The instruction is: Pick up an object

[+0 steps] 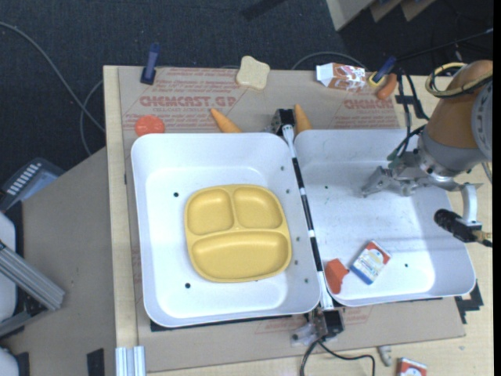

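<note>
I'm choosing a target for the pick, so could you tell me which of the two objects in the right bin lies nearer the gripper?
The small white carton with blue and orange print lies nearer the gripper; the orange piece sits farther away, against the divider.

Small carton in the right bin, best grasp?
Come straight down on the small carton and close the hand across its shorter width. It lies flat and skewed on the right bin floor, so turn the wrist to match. The orange piece sits close on its left; its other sides look free.
</note>
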You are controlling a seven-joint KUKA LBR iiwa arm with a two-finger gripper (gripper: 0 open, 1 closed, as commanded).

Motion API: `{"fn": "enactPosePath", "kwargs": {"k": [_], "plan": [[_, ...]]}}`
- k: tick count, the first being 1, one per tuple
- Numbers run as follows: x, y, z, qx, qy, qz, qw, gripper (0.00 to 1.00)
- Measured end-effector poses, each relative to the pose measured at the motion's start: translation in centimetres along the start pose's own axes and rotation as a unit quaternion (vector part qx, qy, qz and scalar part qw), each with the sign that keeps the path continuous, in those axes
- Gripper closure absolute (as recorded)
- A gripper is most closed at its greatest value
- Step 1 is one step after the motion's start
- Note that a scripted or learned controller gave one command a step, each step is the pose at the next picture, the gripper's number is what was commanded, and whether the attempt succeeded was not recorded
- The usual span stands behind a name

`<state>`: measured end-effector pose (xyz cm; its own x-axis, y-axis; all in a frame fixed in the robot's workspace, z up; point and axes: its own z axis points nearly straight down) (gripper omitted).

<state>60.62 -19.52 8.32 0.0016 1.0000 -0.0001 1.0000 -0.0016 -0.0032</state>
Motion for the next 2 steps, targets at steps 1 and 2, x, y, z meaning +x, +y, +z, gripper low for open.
{"fn": "enactPosePath", "kwargs": {"k": [1, 2], "plan": [[-2.0, 6.1, -0.2, 0.003, 0.007, -0.003, 1.0, 0.0], [6.4, -1.3, -0.1, -0.001, 0.001, -0.002, 1.0, 0.0]]}}
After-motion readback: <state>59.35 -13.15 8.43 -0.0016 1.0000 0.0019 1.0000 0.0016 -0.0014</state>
